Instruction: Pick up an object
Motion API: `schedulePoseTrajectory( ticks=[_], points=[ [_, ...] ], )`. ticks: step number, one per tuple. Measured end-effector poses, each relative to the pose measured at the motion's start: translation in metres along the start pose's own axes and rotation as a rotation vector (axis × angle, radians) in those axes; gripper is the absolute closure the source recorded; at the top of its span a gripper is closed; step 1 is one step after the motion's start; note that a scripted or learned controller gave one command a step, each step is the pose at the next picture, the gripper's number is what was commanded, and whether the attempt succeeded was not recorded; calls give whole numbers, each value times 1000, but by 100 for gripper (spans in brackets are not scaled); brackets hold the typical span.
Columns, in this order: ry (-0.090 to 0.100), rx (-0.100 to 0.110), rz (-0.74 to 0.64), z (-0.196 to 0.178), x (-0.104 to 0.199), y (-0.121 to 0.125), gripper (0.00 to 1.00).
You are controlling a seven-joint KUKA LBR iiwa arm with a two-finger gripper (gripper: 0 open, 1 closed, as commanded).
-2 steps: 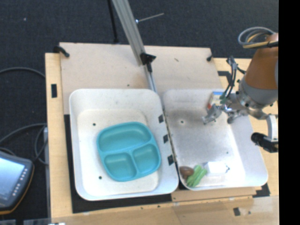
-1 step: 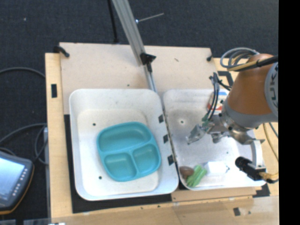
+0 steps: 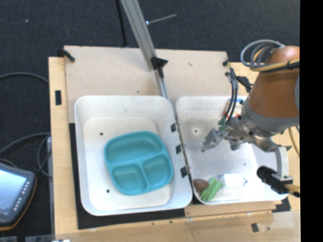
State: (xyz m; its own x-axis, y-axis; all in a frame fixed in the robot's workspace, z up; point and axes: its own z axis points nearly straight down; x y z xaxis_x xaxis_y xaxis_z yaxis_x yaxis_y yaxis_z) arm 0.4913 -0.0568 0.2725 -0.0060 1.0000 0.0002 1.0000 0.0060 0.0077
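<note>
Green object (image 3: 214,188) touches brown object (image 3: 201,184), below claw (image 3: 211,141).

Green oblong object (image 3: 213,188) beside brown lump (image 3: 201,185), right bin's (image 3: 202,110) near-left corner.

One fixed camera looks down from above at a slant, far enough back to take in the whole pale wooden counter (image 3: 101,74), both shallow white plastic bins (image 3: 86,115), and dark floor on the far and left sides.
</note>
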Motion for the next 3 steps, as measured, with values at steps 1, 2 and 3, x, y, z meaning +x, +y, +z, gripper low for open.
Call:
schedulePoseTrajectory(
  ticks=[1, 2, 3],
  points=[
    [-4, 4, 10, 0, -67, 39, 0],
    [-2, 4, 7, -14, -84, 31, 0],
    [3, 14, -1, 53, -13, 4, 0]
  ],
)
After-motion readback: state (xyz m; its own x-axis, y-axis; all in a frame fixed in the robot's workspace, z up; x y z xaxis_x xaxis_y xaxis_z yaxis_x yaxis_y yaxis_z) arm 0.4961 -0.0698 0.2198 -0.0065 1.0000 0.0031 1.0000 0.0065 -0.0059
